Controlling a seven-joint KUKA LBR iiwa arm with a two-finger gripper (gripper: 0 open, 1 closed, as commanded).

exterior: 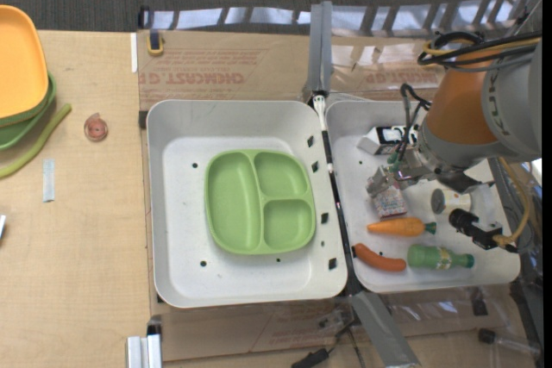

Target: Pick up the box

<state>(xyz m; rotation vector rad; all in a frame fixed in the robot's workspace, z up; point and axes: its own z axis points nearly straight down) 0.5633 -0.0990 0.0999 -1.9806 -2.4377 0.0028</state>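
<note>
The box (391,202) is small, with a pale pink and white printed face, and lies in the right bin (492,276) near its middle left. My gripper (384,180) reaches down from the orange-banded wrist and hangs right over the box's upper end, touching or nearly touching it. The box rests low in the bin, and the gripper hides its top edge.
Just below the box lie an orange carrot (401,227), a red sausage-like piece (379,258) and a green bottle (440,257). A white cylinder (437,201) is to its right, a black-and-white item (388,136) behind it. The left bin (172,211) holds a green divided plate (260,201).
</note>
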